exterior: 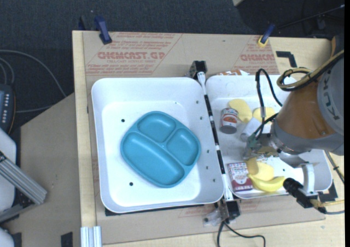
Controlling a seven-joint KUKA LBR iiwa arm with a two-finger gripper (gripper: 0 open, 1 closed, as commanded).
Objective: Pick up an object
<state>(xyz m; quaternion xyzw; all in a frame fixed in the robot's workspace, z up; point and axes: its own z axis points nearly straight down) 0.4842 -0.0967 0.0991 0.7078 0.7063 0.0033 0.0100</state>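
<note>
Blue divided plate (159,148) in left bin (104,109), can (229,119) and banana (268,183) in right bin (240,81)

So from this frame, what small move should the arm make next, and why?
Probably a short straight descent. The tool sits low in the right bin, above the gap between the small can and the yellow banana-like pieces, and nothing shows between its tips. Whether its tips are open is too blurred to tell, so nudging toward the yellow pieces first may be safer.

Even overhead light — soft shadows, slight blur, low resolution.
</note>
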